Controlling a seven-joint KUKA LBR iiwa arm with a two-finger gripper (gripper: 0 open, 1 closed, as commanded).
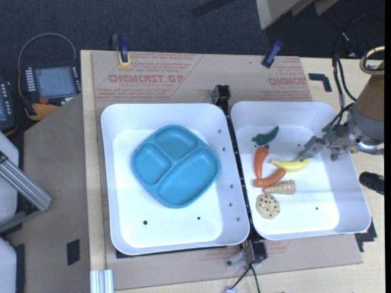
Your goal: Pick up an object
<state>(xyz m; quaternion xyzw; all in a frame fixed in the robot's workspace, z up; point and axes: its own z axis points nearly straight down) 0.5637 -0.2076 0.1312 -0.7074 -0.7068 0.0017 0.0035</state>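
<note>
The right bin (342, 215) holds several toy foods. A green chili (266, 136) lies at the top, with an orange carrot (261, 160) below it. A yellow banana (289, 163) lies across the middle, above a second orange piece (269, 179), a waffle cone (281, 188) and a round cookie (267, 206). My gripper (319, 151) hangs low over the right bin, just right of the banana. It is open, and one finger (308, 149) reaches toward the banana's right tip. Nothing sits between the fingers.
The left bin (122, 224) holds a blue divided plate (175, 165). The arm enters from the right edge over the right bin's far side. Cables and clamps lie along the bench's back edge. A pendant screen (54, 81) sits off the bench at the left.
</note>
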